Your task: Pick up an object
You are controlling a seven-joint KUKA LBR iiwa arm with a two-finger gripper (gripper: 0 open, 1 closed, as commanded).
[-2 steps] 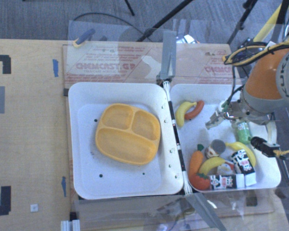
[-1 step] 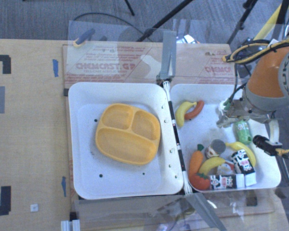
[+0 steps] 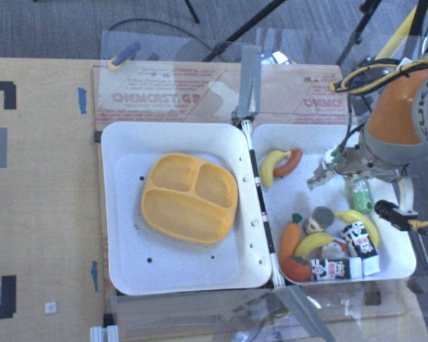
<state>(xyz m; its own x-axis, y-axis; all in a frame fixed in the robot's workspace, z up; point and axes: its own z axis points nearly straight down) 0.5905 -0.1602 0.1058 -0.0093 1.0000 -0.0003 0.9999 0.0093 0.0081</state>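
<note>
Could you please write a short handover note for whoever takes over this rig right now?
Gripper: over the right bin, above its upper middle, holding nothing that I can see.
Right bin: banana and sausage at the upper left; green bottle under the wrist; carrot, two more bananas and small cartons piled along the near edge.
Left bin: yellow divided tray.
Done: nothing lifted yet.
Left: choose an object, grasp, lift.

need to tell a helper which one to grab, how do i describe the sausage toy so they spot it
Look in the right-hand white bin, at its far left corner. A small curved yellow banana lies there, and the short reddish-orange sausage rests against it. It is the lone red piece there, apart from the near-side pile.
</note>
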